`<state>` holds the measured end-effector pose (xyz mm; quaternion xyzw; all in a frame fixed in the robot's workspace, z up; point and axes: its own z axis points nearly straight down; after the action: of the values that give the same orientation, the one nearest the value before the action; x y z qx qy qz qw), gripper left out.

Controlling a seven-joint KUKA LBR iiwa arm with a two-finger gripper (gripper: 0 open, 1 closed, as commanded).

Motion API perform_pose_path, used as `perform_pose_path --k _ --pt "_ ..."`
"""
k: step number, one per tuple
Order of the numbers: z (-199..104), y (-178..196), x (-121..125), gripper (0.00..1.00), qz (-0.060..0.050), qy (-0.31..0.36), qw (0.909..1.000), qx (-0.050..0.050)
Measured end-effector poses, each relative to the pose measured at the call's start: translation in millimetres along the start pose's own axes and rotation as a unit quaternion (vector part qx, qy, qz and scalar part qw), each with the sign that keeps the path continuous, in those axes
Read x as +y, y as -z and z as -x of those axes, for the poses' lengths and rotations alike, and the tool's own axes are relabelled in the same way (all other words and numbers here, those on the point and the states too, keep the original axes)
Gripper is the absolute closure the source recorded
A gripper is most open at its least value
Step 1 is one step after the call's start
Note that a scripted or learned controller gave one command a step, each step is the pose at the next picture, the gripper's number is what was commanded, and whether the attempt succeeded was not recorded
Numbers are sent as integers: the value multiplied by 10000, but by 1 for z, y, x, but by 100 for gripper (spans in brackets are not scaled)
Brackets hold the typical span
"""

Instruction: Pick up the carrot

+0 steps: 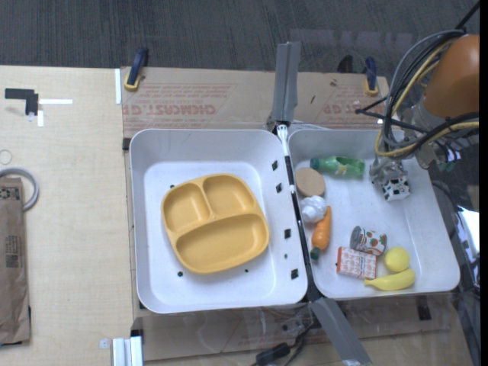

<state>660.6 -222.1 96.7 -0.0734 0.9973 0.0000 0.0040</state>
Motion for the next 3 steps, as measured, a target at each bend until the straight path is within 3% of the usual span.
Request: perform_pose_path --k 1,2,3 --pt "2 -2 3 100 8 1265 9920 -11" --pt "-9 17 1 100 0 611 9981 2" --pt "7 11 9 100 66 2911 9567 -8"
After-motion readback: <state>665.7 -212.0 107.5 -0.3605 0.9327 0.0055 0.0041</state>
